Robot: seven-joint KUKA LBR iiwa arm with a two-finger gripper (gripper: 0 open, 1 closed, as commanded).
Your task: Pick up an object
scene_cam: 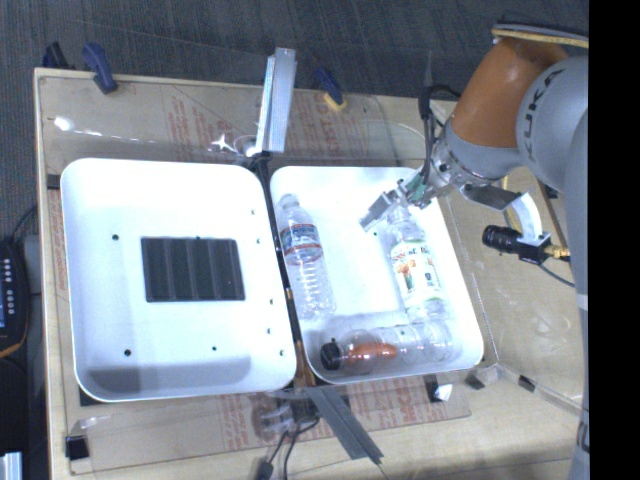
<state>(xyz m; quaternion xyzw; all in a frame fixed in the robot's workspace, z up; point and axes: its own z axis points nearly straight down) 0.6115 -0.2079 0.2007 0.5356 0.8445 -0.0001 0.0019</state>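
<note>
1. The left bin (pixel 90 268) sits far to the claw's left. A dark ribbed panel (pixel 193 269) lies flat on its floor, well apart from the claw.
2. A grey upright post (pixel 275 101) stands at the far edge of the bench, where the two bins meet, up and to the left of the claw.
3. The right bin (pixel 340 193) lies under the claw and holds three bottles.
4. A clear water bottle (pixel 305 258) with a white and blue label lies along the left wall of this bin, cap toward the far side. It is to the left of the claw and a little nearer the camera, not touching it.
5. A second bottle (pixel 385 345), with a black cap on its left end and a reddish patch inside, lies crosswise along the near wall of the right bin, well apart from the claw and closer to the camera.
6. The claw (pixel 392 206) hangs over the far part of the right bin, reaching in from the right on the grey arm (pixel 560 108) with its orange band (pixel 500 88). Whether its fingers are wide or narrow cannot be told from this view, and nothing can be seen gripped between them.
7. A third bottle (pixel 417 268), clear with a white label printed in red and green, lies just below the claw, its cap end right at the claw's tip. Whether the two touch is unclear.
8. A black cylinder (pixel 503 238) juts out beside the wrist, to the right of the claw, past the bin's right wall.
</note>
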